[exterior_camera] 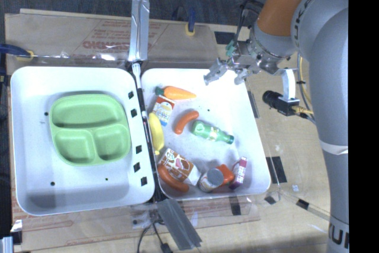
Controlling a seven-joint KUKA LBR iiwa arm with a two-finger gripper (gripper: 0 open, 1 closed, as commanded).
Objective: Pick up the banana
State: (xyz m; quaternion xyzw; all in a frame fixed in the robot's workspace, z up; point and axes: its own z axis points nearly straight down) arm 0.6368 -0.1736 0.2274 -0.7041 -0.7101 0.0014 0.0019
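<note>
Presently, the gripper [227, 72] is being held spread and empty (above the bin's far edge), well apart from the banana [156, 132].

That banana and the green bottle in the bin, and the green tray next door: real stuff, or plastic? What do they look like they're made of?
Banana: probably a plastic toy; evenly pale yellow, smooth, unblemished.
Green bottle: looks like clear tinted plastic, possibly glass; light glints through it.
Green tray: likely molded plastic, matte, with rounded compartments all one color.
</note>
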